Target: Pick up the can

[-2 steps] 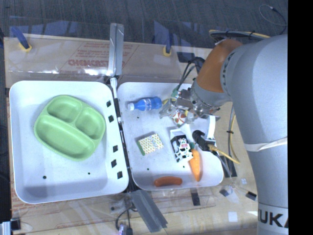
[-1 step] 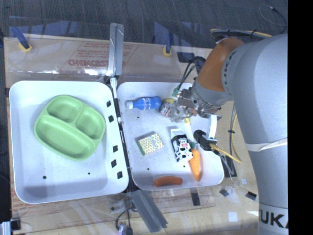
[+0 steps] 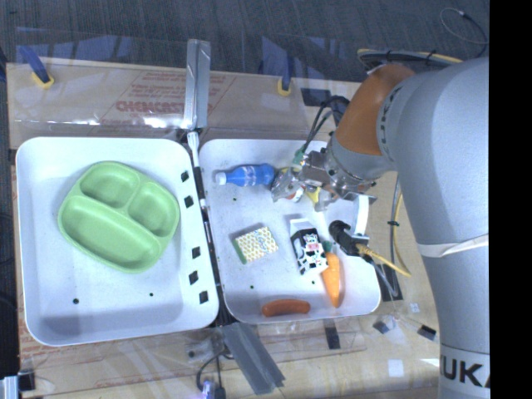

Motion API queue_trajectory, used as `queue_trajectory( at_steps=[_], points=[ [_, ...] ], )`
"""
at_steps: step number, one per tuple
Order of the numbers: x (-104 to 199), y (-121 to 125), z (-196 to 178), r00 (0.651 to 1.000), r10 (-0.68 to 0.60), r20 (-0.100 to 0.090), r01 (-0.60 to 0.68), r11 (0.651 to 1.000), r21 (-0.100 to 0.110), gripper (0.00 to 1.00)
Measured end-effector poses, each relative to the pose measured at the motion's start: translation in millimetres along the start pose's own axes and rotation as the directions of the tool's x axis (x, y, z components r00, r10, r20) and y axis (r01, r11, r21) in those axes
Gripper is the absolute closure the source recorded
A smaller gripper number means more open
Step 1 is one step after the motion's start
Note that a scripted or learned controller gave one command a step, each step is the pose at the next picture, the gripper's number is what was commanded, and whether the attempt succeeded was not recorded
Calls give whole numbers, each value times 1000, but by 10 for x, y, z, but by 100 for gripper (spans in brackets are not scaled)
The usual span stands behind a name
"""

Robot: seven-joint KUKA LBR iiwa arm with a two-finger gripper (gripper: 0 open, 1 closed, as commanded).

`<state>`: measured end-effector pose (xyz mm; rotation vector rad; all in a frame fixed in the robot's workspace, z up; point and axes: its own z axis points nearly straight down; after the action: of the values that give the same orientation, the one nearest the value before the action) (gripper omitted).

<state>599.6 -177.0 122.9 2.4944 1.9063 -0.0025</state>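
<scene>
The can is a small silvery thing with a reddish patch, in the upper middle of the right bin. It lies just right of a blue bottle. My gripper reaches in from the right and is low over the can, touching or nearly touching its top. The wrist and cables hide much of the can.
In the right bin also lie a yellow patterned sponge, a black-and-white cow-print box, an orange carrot and a brown sausage. The left bin holds a green divided plate.
</scene>
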Motion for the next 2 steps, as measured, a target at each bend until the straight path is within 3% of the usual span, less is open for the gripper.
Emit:
queue_trajectory(
  at_steps=[1, 2],
  points=[
    [298, 317, 278, 992, -123, 0, 123, 992, 0, 0],
    [300, 317, 208, 992, -129, 0, 129, 992, 6, 100]
  ],
)
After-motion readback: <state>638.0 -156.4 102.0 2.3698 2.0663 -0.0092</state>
